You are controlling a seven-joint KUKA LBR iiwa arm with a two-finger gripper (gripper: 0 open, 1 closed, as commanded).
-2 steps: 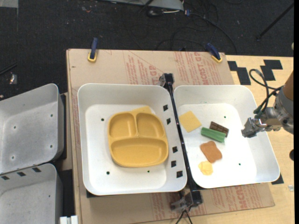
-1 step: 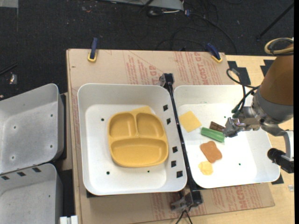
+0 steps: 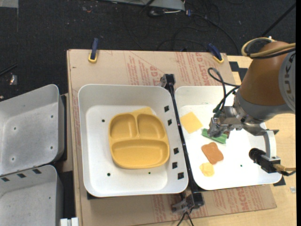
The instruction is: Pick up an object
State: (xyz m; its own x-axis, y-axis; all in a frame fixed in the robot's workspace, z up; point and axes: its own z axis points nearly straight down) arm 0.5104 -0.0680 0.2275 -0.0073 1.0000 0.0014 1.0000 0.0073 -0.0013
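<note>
In the right bin (image 3: 244, 175) lie a pale yellow square slice (image 3: 191, 122), a brown oval piece (image 3: 212, 153), a small yellow round piece (image 3: 207, 169) and a green flat piece (image 3: 215, 136). My gripper (image 3: 218, 128) is down over the green piece, right on top of its far end. The wrist hides the fingertips, and whether they touch the green piece cannot be told. A yellow divided plate (image 3: 139, 141) rests in the left bin (image 3: 94, 173).
A black divider rail (image 3: 176, 131) runs between the two bins. The bins sit on a cardboard-covered bench (image 3: 122, 67) held by clamps at the back. Grey trays (image 3: 28, 126) stand off to the left. Bare bin floor lies right of the brown piece.
</note>
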